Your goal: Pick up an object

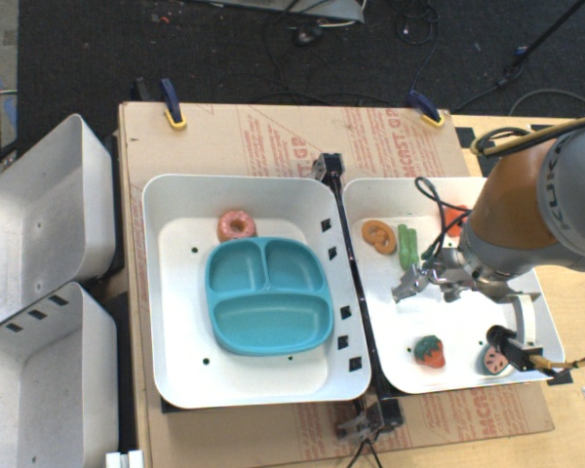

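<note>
Brown cardboard lies under 2 white bins (166,203). From 3 o'clock the gripper (421,284) hangs over the right bin, fingers apart, holding nothing. At its 12 o'clock lie a green stick (408,245) and orange pretzel (377,235); at 6 o'clock, a strawberry (429,351).
</note>
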`<action>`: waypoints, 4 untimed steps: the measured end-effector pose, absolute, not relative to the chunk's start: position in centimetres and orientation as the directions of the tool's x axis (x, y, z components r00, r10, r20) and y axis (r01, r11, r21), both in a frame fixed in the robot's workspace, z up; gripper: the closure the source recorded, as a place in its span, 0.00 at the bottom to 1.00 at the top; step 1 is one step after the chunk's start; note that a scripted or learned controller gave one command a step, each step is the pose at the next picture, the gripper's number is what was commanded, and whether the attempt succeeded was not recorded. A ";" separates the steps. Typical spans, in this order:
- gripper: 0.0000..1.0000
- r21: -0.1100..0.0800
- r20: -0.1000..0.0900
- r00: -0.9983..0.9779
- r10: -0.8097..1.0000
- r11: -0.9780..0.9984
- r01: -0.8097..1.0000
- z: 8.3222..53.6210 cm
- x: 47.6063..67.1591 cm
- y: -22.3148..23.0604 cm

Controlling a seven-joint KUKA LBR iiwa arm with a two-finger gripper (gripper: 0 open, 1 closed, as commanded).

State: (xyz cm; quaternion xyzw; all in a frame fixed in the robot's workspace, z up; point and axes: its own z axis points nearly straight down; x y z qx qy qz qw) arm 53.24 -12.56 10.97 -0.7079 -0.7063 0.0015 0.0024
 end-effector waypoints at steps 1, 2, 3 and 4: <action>0.00 -0.003 0.001 0.002 1.000 -0.002 1.000 9.1 53.2 -12.5; 1.00 0.000 0.001 0.003 1.000 -0.003 1.000 10.2 53.2 -12.5; 1.00 0.004 -0.001 -0.003 1.000 0.003 1.000 14.6 53.9 -12.3; 1.00 0.007 -0.002 -0.003 1.000 0.003 1.000 20.8 54.5 -12.7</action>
